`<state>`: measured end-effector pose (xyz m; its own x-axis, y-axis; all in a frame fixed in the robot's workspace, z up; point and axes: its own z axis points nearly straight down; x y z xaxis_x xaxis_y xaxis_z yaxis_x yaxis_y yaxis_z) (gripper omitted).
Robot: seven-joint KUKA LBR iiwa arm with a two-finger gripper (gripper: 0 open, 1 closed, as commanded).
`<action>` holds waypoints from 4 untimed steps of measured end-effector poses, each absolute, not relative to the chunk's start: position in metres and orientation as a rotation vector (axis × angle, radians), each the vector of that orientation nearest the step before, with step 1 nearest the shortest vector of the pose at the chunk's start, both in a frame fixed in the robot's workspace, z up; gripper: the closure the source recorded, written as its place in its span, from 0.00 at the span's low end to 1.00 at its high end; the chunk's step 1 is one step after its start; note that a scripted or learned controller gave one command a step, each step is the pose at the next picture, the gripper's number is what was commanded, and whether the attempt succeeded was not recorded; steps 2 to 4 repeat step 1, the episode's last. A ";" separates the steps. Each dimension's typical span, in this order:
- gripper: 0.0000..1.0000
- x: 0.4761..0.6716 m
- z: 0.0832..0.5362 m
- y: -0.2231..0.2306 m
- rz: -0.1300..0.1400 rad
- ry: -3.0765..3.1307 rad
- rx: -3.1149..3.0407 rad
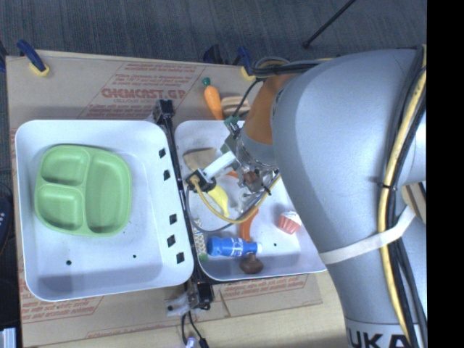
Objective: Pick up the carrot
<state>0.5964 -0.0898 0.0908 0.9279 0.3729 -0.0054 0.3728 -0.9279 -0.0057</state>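
In the right bin (308, 256), the gripper (255, 180) is hanging low among the objects, and its grasp I cannot tell. The carrot (212, 101) is lying outside, on the cardboard just beyond the bin's far rim, so the pick is not yet done.

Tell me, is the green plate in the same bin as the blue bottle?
No, the green plate lies in the left bin, while the blue bottle lies in the right bin.

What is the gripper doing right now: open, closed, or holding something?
Gripper: low in the right bin; open or closed cannot be told. The carrot lies outside the bin, not held.
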 end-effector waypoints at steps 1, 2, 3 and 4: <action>1.00 0.596 0.101 -0.089 0.014 -0.600 -3.076; 1.00 0.596 0.101 -0.089 0.014 -0.600 -3.076; 1.00 0.596 0.101 -0.089 0.014 -0.600 -3.076; 1.00 0.596 0.101 -0.089 0.014 -0.600 -3.076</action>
